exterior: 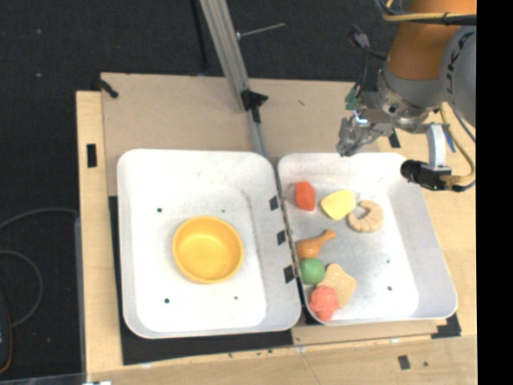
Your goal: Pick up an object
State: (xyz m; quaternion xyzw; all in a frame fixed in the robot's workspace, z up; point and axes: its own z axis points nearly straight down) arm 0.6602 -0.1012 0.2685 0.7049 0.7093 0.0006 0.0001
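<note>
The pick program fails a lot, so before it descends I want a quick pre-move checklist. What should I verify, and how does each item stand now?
1. Gripper carries nothing from a past try: ok, nothing shows under it.
2. Gripper is above a target: not ok, it hangs over the right bin far rim, away from the toys.
3. Jaws open for a grasp: cannot tell.
4. A toy stands free: ok, the red block lies apart from the yellow piece.
5. Crowded spots known: not ok for the green ball, packed against neighbours by the bin wall.
6. Left bin's yellow bowl clear of the path: ok.
</note>
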